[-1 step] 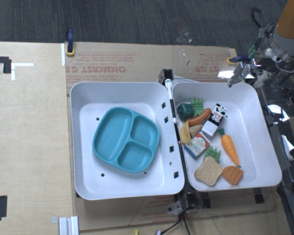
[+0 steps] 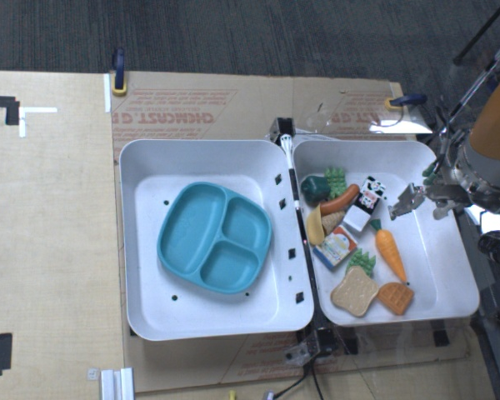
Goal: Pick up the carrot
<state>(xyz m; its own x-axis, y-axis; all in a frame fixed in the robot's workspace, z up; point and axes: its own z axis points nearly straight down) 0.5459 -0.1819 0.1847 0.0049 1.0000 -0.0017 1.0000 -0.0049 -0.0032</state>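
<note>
Red print on cardboard sheet (image 2: pixel 175 107) under bins, upside down, illegible, maybe "CHEMCAST GP"

blue divided plate (image 2: pixel 214 237) sitting mid left bin (image 2: pixel 142 307), right bin (image 2: pixel 450 294) has bread slice (image 2: pixel 354 291) and waffle (image 2: pixel 396 297) by its front edge, sausage (image 2: pixel 340 201) toward the back-left corner

The divided plate (image 2: pixel 214 237) lies in the left bin (image 2: pixel 142 248). In the right bin (image 2: pixel 437 282), the carrot (image 2: pixel 390 254) lies right of the sandwich box (image 2: pixel 337 248), with the bread slice (image 2: pixel 355 292) and waffle (image 2: pixel 396 297) nearer the camera than the carrot.
</note>
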